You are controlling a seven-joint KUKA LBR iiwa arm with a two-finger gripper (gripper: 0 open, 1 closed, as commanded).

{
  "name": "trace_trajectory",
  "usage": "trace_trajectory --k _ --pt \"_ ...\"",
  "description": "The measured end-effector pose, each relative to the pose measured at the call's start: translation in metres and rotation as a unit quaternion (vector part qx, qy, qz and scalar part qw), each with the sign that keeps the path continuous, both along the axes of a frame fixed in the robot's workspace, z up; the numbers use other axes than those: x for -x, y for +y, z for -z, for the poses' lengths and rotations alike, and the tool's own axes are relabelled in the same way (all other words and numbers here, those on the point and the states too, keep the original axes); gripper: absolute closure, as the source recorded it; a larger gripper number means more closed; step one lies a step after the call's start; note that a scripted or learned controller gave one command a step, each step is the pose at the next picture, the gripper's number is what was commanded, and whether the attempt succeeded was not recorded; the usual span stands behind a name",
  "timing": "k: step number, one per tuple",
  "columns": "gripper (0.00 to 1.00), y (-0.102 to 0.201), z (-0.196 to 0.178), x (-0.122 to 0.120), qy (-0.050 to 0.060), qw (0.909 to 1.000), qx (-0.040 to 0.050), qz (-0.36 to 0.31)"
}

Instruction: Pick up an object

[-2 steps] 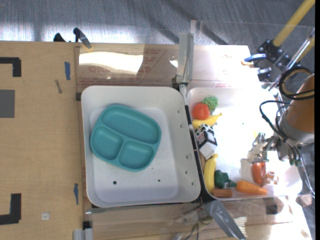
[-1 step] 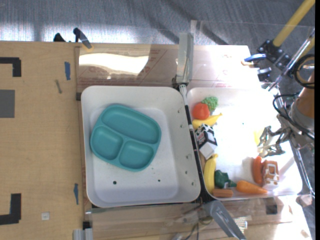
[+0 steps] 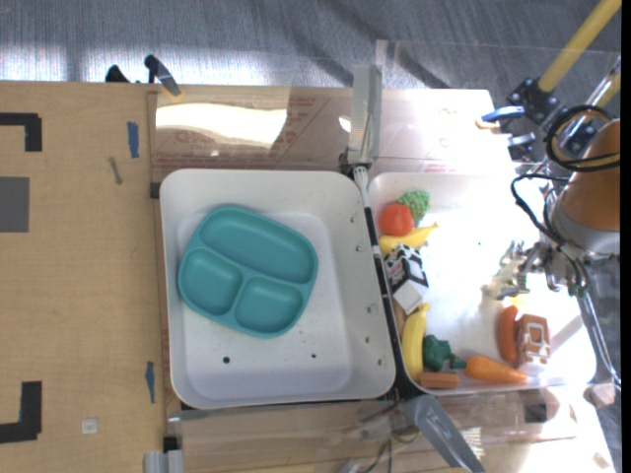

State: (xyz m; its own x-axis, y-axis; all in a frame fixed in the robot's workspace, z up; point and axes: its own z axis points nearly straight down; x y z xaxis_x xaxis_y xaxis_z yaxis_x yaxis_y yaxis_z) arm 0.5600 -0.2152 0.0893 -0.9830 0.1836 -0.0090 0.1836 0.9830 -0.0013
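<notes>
Orange is what I catch first: a carrot (image 3: pixel 496 369) lying along the right bin's (image 3: pixel 463 205) near wall, below my fingers (image 3: pixel 508 276), with a sausage (image 3: pixel 507 333) and a small orange-and-white block (image 3: pixel 533 339) just beside it, between the carrot and the fingers. Off to the fingers' left along that same wall sit a dark green toy (image 3: pixel 437 352) and a yellow banana (image 3: pixel 412 336) standing against the divider. My fingers hang over the bright middle of the right bin, but glare and clutter stop me from telling whether they are apart or together; I see nothing between them. Further left of them lies a black-and-white patterned piece (image 3: pixel 404 266), and beyond it a second banana (image 3: pixel 409 236), a red tomato (image 3: pixel 395 216) and green broccoli (image 3: pixel 415 203), touching one another. Well left, in the other bin (image 3: pixel 187 363), rests a teal divided plate (image 3: pixel 247 270).
</notes>
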Motion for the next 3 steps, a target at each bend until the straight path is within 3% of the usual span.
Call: trace_trajectory --k 1,2,3 --pt "1.00 -0.007 0.001 -0.057 -0.002 0.9815 -0.0017 0.192" --pt "0.00 -0.007 0.002 -0.056 0.000 0.9815 -0.0019 0.192" --pt "0.00 0.027 0.000 0.001 0.000 0.9816 -0.0022 0.191"
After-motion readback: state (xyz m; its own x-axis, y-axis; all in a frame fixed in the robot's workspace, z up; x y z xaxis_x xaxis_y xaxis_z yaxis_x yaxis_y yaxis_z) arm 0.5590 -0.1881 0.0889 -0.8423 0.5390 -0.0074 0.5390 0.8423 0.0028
